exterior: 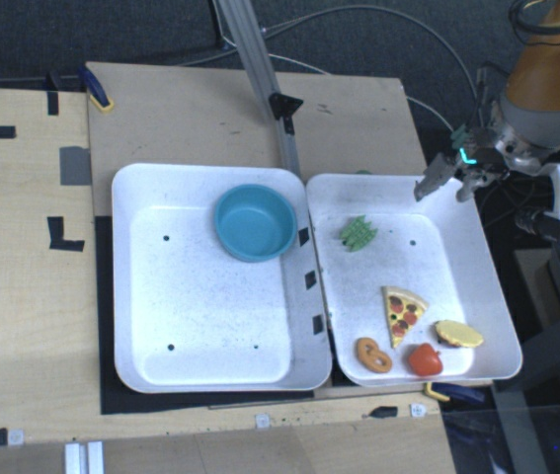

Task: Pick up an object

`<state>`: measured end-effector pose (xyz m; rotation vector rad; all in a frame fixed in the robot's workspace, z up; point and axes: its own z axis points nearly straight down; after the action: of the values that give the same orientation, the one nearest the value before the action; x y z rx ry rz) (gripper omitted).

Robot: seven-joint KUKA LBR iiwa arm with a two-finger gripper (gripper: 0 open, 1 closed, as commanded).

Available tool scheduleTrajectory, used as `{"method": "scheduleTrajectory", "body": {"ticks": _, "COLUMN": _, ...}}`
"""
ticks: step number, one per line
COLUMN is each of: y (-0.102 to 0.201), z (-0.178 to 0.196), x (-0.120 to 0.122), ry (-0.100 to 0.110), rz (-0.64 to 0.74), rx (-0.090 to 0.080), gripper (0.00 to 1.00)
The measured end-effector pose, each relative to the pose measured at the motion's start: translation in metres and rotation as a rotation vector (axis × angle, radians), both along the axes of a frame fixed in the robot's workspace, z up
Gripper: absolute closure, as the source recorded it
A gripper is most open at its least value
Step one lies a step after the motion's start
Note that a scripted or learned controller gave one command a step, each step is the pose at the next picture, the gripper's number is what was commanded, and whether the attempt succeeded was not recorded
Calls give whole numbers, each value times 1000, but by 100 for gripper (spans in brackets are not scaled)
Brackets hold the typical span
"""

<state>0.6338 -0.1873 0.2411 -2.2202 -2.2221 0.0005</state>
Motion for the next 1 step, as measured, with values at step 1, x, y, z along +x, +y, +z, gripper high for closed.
{"method": "scheduleTrajectory", "body": {"ticks": 1, "y": 0, "z": 0, "x": 0, "ry": 0, "rz": 0, "rx": 0, "gripper": 0}}
